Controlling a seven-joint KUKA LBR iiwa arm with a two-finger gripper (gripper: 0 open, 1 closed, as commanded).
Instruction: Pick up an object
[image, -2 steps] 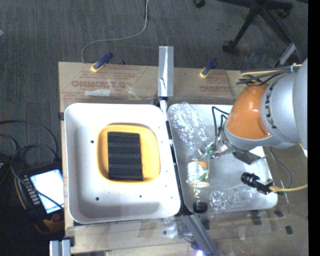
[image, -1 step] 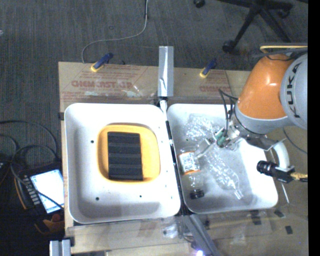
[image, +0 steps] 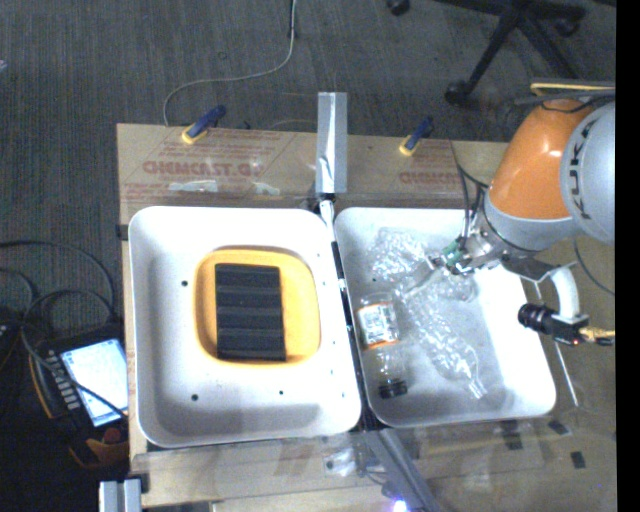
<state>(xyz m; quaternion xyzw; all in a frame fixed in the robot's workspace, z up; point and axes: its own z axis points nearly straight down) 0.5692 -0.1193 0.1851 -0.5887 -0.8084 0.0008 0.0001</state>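
Gripper (image: 452, 259) of the arm (image: 545, 185) hangs low over the back part of the right bin (image: 535, 385); whether it is spread or pressed together, I cannot tell. Just beside and under it lies crumpled clear plastic (image: 440, 320). Near the left wall of this bin lies a clear bottle (image: 382, 340) with a dark cap. A yellow sponge (image: 258, 305) with black ribs rests in the left bin (image: 165, 330).

A clear crumpled plastic bottle (image: 425, 320) lies diagonally in the right bin (image: 540, 395).
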